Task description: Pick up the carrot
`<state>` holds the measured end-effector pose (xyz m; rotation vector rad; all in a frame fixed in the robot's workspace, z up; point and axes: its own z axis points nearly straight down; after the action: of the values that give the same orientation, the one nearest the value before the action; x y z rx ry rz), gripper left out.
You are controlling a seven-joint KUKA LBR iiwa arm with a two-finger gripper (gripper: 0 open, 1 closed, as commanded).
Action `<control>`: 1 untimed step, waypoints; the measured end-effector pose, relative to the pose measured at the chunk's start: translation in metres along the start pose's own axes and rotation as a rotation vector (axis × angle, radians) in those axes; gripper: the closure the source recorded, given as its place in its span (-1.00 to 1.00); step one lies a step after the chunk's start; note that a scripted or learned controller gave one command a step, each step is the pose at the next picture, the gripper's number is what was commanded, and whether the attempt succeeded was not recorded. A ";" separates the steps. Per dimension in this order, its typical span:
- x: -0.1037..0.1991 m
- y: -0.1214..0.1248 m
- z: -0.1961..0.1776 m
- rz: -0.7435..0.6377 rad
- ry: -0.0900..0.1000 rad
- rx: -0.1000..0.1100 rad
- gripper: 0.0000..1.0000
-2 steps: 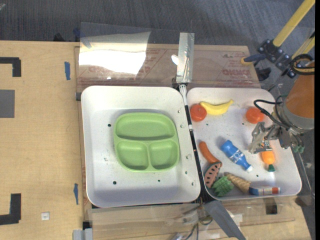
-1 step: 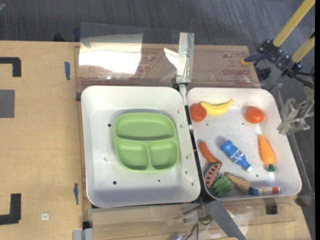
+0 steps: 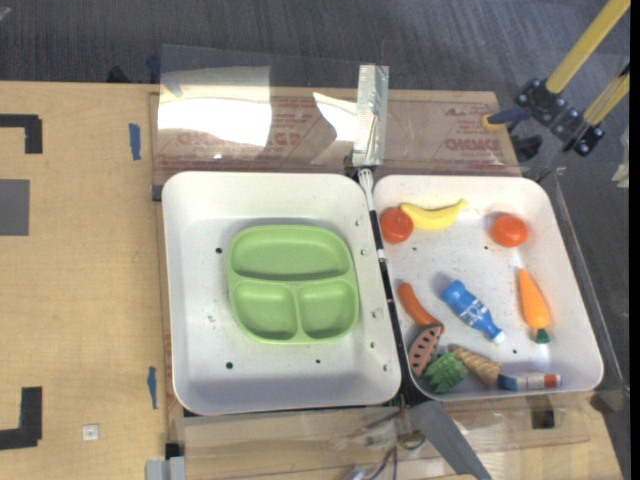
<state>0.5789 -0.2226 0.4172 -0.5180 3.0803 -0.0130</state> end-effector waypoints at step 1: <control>-0.008 0.003 0.158 -0.524 0.012 -0.020 1.00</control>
<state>0.5888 -0.2184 0.2592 -1.3056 2.8572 0.0082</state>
